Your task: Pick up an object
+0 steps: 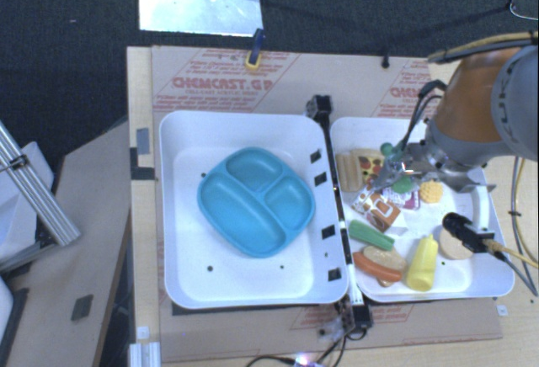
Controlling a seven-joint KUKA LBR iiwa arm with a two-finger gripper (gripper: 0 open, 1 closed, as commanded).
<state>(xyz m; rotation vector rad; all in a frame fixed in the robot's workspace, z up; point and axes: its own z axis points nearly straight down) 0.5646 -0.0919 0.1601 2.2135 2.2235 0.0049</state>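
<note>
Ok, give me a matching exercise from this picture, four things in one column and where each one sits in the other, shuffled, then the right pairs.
Things:
1. blue plate
2. yellow bottle
3. gripper
4. hot dog

Places:
A. over the right bin's pile of toys
B. near the right bin's front edge, beside the hot dog
C. in the left bin
D. front of the right bin, just below the green stick

Pairs: 1-C, 2-B, 3-A, 4-D

Blue sectioned plastic plate (255,200) lies in the shallow white left bin (181,273); the shallow white right bin (497,277) at frame right holds a yellow plastic bottle (423,263), lower right, among small items
</note>
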